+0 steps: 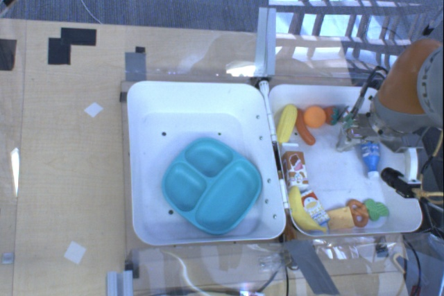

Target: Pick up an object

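No object had been lifted at this moment; every candidate item lay on the floor of the right-hand shallow white bin (326, 180). Nearest the claw (345, 138) was a small blue-and-white tube-like item (370, 157), lying just beside it toward the arm. A round orange plastic fruit (315, 116) sat near the bin's far wall, touching a red sausage-shaped toy (306, 132) and close to a yellow corn-like toy (286, 123). Along the divider lay a small printed carton (294, 168) and a yellow plastic banana (300, 208). At the near edge rested a brown pretzel-like toy (356, 213) and a green leafy toy (377, 209).

The claw hung low over the bin floor, in the open area between the orange fruit and the blue-and-white item. Whether its jaws stood apart or together could not be determined, and nothing was visibly between them. The grey arm with its orange band (409, 80) entered from the right.

The left-hand shallow white bin (152, 114) carried a blue sectioned plastic plate (211, 184). Both bins stood on the light wooden tabletop (62, 170).

Judged status: approach under way; grasp and lift remained outstanding.
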`<state>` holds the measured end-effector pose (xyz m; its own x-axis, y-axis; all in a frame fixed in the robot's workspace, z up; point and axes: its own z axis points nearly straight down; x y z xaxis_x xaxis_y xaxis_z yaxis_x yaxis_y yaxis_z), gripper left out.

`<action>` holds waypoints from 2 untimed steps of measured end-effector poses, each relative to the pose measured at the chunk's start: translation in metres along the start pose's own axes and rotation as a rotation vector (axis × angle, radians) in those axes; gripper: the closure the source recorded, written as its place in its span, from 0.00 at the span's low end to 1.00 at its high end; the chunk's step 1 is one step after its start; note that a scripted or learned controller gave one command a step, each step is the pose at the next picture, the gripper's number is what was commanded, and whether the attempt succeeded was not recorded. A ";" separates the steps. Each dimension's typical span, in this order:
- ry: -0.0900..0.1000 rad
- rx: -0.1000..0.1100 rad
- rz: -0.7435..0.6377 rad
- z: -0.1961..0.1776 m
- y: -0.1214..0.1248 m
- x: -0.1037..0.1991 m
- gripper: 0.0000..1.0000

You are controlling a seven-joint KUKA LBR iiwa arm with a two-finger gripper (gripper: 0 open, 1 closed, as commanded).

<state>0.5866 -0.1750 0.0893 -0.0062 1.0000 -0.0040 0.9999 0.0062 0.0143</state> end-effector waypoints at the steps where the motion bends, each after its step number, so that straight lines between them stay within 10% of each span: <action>1: 0.003 0.009 0.014 -0.084 0.056 0.009 1.00; 2: 0.003 0.010 0.099 -0.056 0.083 0.032 1.00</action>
<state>0.6685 -0.1423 0.1466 0.0925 0.9957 -0.0001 0.9957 -0.0925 0.0042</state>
